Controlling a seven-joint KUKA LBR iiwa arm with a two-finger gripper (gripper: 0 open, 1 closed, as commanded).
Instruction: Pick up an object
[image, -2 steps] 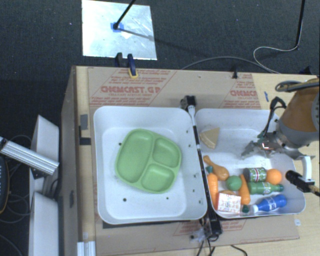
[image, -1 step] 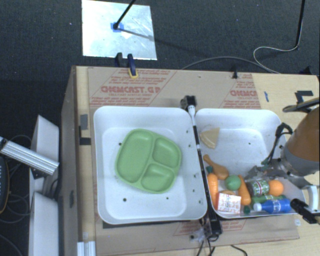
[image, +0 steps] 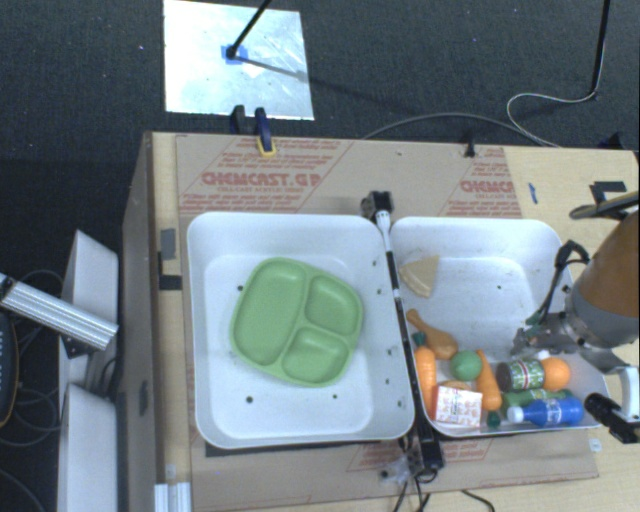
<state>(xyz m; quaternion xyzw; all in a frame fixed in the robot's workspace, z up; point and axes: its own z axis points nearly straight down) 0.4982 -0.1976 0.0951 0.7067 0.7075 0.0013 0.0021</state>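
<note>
The right bin (image: 480, 250) holds a heap of small objects at its near end. Among them are a dark can with a green label (image: 524, 376), an orange ball (image: 557, 373), a blue bottle (image: 545, 411), a red-and-white box (image: 458, 405), a green ball (image: 465, 366) and two carrots (image: 426, 372). A tan wedge (image: 420, 275) lies apart at the bin's far left. The arm comes in from the right, and its gripper (image: 538, 340) hangs low at the bin's right side, just above the can and the orange ball.
The left bin (image: 215, 400) carries a green divided plate (image: 296, 320) in its middle. A metal divider (image: 398, 300) runs between the two bins. The arm's grey body and orange band (image: 610, 285) overhang the right bin's right rim.
</note>
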